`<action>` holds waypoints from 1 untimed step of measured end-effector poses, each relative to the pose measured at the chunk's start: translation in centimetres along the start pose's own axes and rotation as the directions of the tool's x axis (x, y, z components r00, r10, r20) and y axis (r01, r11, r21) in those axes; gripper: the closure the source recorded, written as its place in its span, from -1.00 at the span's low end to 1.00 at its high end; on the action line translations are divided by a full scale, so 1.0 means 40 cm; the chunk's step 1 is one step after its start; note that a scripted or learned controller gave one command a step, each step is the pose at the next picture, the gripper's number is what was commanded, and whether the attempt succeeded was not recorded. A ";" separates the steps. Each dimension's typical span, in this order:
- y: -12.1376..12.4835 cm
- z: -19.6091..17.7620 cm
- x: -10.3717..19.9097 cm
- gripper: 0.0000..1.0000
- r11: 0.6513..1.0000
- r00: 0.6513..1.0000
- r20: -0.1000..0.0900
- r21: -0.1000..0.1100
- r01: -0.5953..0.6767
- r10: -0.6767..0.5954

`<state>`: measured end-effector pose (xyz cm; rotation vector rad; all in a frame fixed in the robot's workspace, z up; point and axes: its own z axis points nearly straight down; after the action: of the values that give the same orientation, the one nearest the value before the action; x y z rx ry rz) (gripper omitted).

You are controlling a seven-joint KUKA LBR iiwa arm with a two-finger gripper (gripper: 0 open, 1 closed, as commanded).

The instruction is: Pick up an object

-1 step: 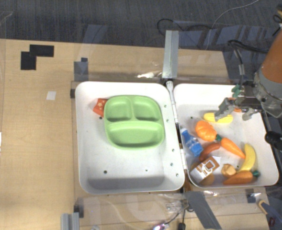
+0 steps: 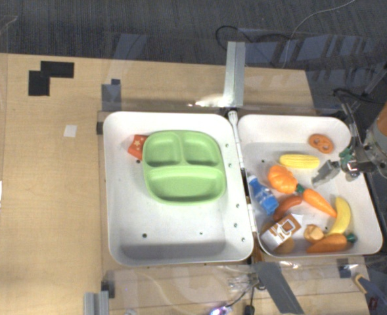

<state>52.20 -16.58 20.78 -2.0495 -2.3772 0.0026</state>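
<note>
While the gripper hangs over the right bin near its right edge, its fingers look parted and empty. Just below lies a toy carrot, mid-bin beside a banana. It is likely light, stiff, slippery plastic, best pinched across its thick orange middle.

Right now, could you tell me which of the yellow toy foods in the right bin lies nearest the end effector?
The yellow corn cob, lying flat just left of the end effector; the yellow banana sits farther toward the bin's front.
</note>
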 end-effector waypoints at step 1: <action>0.029 -0.063 0.002 -1.00 1.000 1.000 0.001 -0.002 0.021 -0.021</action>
<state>53.32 -16.33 23.29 -2.0262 -2.3999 0.0008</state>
